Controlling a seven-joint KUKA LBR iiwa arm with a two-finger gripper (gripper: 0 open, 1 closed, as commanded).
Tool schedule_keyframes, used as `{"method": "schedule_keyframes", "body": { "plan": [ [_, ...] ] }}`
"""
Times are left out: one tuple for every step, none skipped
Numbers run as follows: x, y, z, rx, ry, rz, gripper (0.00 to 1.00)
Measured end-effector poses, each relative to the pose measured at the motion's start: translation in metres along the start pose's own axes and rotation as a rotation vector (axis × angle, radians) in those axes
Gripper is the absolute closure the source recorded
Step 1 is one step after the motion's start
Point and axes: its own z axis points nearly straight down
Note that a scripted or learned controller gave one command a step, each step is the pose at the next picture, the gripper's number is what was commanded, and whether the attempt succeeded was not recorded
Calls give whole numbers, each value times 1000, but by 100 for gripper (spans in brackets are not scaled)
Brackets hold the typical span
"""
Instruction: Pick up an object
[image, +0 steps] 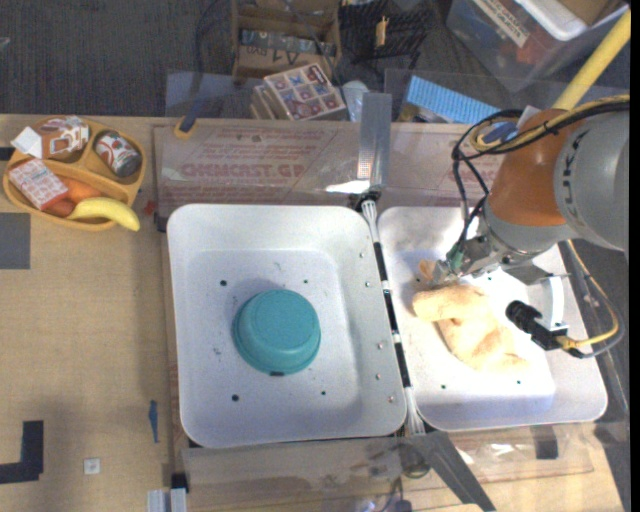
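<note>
Bread-coloured lumps (470, 322) in the right bin (580, 400), we see, run long from upper left to lower right. Gripper (462, 262) hangs at their upper-left end; we cannot tell its opening. Cardboard (250, 160) reads faintly, illegibly.

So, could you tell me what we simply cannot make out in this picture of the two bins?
- Gripper, camera view: the arm's wrist covers it, so the finger state is unclear.
- Pale yellow object in the right bin: overexposed, so its shape and kind stay unclear; whether the gripper touches it cannot be told.
- Small brown item by the gripper: too small to identify.
- Teal bowl in the left bin: its facing is hard to tell.
</note>
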Motion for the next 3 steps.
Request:
{"method": "schedule_keyframes", "body": {
  "plan": [
    [0,0,0,0,0,0,0],
    [-12,27,16,1,-2,109,0],
    [-31,29,15,4,-1,-223,0]
  ]
}}
